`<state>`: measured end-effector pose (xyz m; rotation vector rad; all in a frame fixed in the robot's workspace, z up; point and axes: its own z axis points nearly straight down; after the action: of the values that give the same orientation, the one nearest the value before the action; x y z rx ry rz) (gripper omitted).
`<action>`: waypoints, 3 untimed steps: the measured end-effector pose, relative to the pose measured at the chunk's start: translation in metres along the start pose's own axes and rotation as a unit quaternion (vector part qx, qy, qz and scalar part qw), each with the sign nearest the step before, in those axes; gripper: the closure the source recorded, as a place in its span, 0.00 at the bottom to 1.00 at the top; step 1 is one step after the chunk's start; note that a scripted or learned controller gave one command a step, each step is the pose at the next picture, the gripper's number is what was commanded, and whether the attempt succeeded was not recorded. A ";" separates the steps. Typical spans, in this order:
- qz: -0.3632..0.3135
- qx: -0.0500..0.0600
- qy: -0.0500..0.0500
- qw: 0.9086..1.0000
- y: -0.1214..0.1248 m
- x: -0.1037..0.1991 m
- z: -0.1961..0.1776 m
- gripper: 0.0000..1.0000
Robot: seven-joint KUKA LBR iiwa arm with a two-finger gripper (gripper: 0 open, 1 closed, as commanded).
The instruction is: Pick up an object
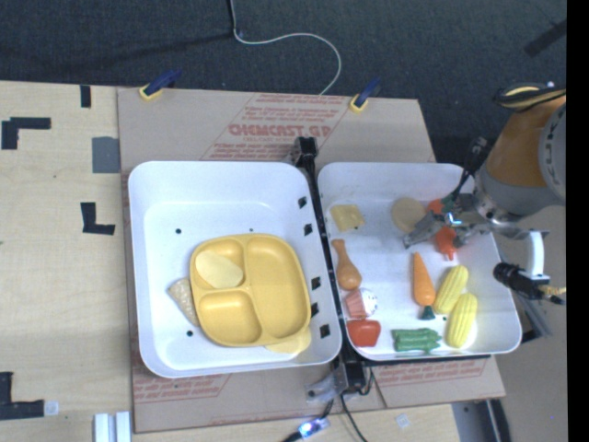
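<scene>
My gripper (440, 225) is low over the right bin (386, 180), near its right wall, the arm coming in from the right. A small red piece (446, 242) lies just below it, and a tan round piece (406, 214) just to its left. Whether the red piece is held is unclear. An orange carrot (421, 280) and two yellow corn cobs (451, 288) (462, 319) lie in front of the gripper. Further left lie a pale yellow slice (347, 216), a brown drumstick (346, 265), a pink-white piece (365, 302), a red pepper (363, 331) and a green vegetable (416, 340).
The left bin (166, 191) holds a yellow divided plate (262, 293) with a pale chip (219, 267) in one compartment. A tan piece (180, 293) and a pale yellow piece (293, 344) stick out from under the plate. A black divider (317, 247) separates the bins.
</scene>
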<state>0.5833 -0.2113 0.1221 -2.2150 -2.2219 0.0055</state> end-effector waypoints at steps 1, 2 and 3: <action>0.000 -0.002 -0.001 1.000 0.000 0.001 0.039 0.00; 0.000 -0.003 -0.002 1.000 0.001 0.001 0.027 1.00; 0.001 -0.005 -0.001 1.000 0.001 -0.001 -0.037 1.00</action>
<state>0.5844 -0.2121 0.1586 -2.2233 -2.2249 -0.0027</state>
